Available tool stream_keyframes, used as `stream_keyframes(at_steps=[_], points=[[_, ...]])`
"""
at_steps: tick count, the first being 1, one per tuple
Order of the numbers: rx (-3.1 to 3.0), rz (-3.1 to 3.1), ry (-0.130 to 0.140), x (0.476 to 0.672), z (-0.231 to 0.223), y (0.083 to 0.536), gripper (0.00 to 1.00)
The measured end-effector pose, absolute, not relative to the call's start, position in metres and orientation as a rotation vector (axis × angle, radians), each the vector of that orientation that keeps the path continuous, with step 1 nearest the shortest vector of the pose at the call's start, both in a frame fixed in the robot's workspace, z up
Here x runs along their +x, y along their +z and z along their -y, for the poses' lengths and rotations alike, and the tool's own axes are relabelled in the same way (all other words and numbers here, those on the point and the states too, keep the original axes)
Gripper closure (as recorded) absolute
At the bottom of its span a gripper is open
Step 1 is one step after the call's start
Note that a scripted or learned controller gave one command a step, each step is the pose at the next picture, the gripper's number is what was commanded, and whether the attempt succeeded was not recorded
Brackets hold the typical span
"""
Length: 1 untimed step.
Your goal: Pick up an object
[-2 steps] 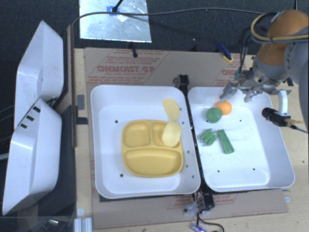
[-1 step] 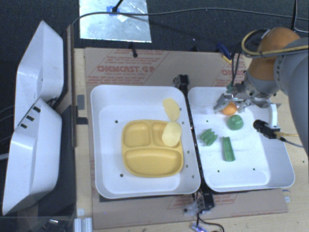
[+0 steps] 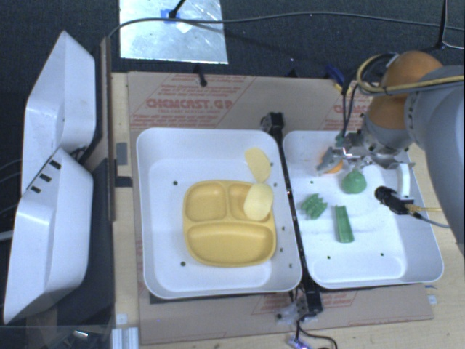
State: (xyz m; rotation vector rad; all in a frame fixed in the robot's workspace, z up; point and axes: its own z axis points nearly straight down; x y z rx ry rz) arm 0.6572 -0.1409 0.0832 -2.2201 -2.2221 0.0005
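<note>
"CHEMCAST" in red print on the brown board [image 3: 190, 93] under the bins.

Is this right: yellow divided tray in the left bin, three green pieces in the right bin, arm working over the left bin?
Not quite. In the camera view the gripper is over the right bin, by the round green piece, not the left bin. The yellow divided tray and three green pieces are placed as you say.

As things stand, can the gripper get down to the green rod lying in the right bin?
Probably yes. The green rod lies flat on bare bin floor, apart from the ridged green piece and the round green object. The gripper is over the same bin, nothing between.
</note>
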Motion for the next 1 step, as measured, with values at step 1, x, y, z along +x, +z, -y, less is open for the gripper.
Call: stream_keyframes(at_steps=[1], points=[[-2.222, 2.224, -0.002, 0.658, 0.1411, 0.095, 1.0]])
